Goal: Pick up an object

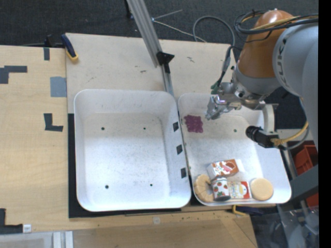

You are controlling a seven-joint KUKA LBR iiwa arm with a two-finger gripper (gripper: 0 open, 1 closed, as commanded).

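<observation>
At the bottom of the frame, nearest the camera, a cluster lay in the lower end of the right bin (279, 165): a red-and-white packet (224, 168), a strawberry-printed cup (221, 189), a cookie (203, 187) and a round tan disc (261, 189). Nothing looked picked up yet: the gripper (214, 111) hung in the bin's upper part, just right of a small purple object (194, 123), with nothing visible between its fingers, though how far apart they stood could not be told. The left bin (85, 138) held nothing.

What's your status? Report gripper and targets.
Gripper over right bin, beside purple piece. Nothing seen held. Packets and cookies clustered at near edge.
</observation>
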